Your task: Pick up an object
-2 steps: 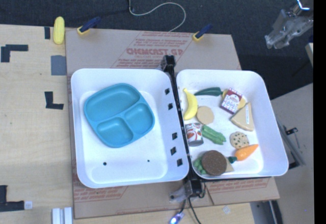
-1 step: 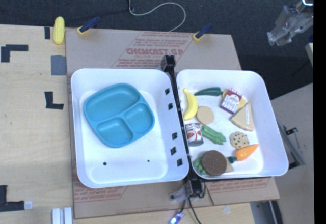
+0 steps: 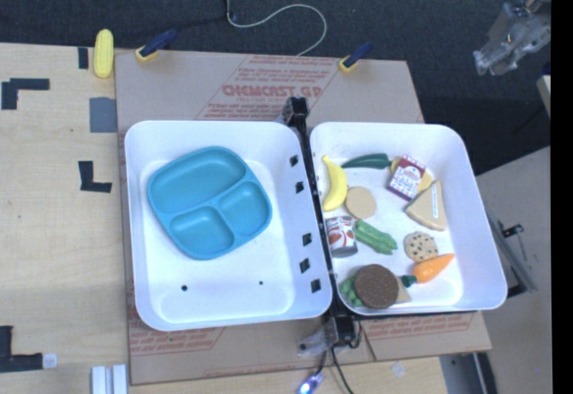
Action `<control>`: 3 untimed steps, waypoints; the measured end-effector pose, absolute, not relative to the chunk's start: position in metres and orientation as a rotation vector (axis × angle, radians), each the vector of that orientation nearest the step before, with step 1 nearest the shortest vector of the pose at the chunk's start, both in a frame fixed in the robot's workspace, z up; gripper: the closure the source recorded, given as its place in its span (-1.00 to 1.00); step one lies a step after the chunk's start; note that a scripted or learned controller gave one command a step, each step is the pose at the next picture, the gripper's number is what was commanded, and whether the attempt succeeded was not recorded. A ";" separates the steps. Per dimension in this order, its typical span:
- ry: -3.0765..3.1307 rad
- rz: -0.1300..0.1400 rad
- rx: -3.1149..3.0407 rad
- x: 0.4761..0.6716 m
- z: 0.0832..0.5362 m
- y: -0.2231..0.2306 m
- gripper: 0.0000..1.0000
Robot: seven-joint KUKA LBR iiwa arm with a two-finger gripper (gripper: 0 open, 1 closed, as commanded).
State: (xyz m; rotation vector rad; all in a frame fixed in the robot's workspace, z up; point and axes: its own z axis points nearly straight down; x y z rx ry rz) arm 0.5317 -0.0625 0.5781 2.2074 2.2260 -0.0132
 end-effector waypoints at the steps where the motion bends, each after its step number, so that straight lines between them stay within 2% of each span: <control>1: 2.226 -0.013 2.207 0.532 0.588 -0.062 1.00; 3: 2.227 -0.014 2.205 0.533 0.608 -0.061 1.00</control>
